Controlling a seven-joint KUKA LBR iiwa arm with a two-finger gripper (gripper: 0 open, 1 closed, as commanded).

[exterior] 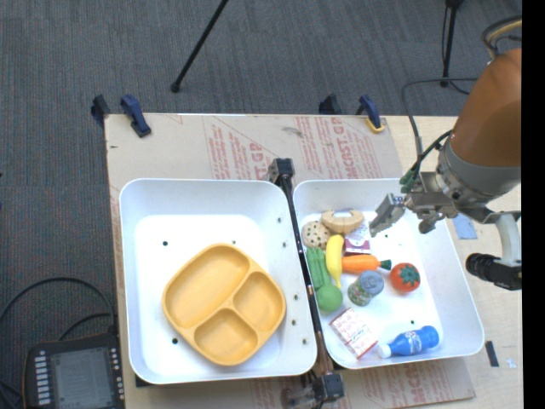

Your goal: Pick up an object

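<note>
Hovering over the right bin (464, 309) at centre right: gripper (385, 216), fingers apart, nothing held. Just below, a heap of toy food, yellow banana (335, 257) upright mid-pile. Dark grey carpet all round.

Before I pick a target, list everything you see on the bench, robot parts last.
Bins: two, white, side by side on the bench.
Tray: one, yellow, three compartments, left bin.
Banana: one, yellow, right bin, centre-left.
Carrot: one, orange, right of the banana.
Tomato: one, red, right bin, right of the carrot.
Cookie: one, tan with dark spots, upper left of right bin.
Bottle: one, blue and white, lying at the near edge of the right bin.
Box: one, red and white, left of the bottle.
Clamps: blue, far edge of the board.
Hand: one, grey, over the right bin's far side.
</note>
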